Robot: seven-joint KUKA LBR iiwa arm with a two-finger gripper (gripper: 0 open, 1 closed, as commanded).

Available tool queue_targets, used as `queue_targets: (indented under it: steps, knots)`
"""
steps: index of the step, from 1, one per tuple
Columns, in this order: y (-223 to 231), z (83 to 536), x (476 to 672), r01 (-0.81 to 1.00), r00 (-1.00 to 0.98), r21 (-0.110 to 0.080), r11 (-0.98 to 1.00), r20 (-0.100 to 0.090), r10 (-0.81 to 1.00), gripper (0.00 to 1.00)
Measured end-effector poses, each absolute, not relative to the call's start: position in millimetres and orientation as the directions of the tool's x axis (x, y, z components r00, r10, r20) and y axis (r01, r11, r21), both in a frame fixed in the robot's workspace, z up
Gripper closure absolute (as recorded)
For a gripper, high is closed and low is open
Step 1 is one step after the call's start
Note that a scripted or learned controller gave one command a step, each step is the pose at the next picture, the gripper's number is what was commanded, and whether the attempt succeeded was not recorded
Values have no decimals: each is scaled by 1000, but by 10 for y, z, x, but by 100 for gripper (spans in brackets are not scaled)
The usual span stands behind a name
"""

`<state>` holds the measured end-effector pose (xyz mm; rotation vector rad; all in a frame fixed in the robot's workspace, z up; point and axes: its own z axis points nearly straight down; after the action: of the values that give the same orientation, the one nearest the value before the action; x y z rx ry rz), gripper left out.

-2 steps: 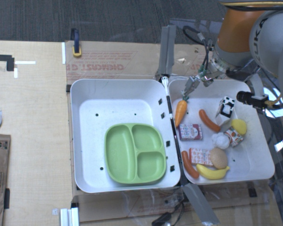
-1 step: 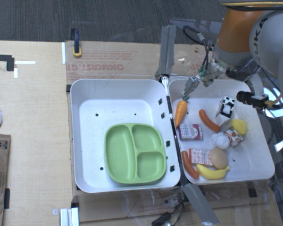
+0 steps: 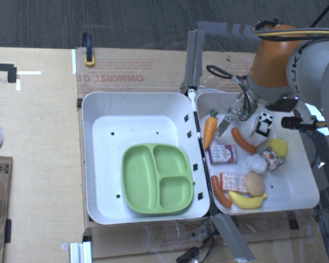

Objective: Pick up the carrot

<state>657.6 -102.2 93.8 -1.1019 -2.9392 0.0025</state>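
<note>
**Orange carrot lay just left of the tool**

Orange with a green top, the carrot (image 3: 209, 129) lay in the right bin (image 3: 296, 193), hard against its left wall near the far left corner. Its long axis ran roughly along that wall, top toward the far edge. The tool (image 3: 228, 123) hung just right of it, angled down and left toward the carrot; whether it was open or closed could not be told, and nothing showed in its grip. A sausage (image 3: 243, 140) and a small carton (image 3: 222, 154) lay near, so room was tight on the carrot's right. The bin floor looked smooth and white.
</note>
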Motion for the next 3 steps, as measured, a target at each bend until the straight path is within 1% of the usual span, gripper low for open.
queue_targets:
  steps: [1,2,3]
  knots:
    - [-1034,1051,6594,662,-750,2,750,-3,662,100]
    - [-808,1920,6358,960,-281,1,281,-2,960,100]
    - [-808,1919,6358,960,-281,0,281,-2,960,0]
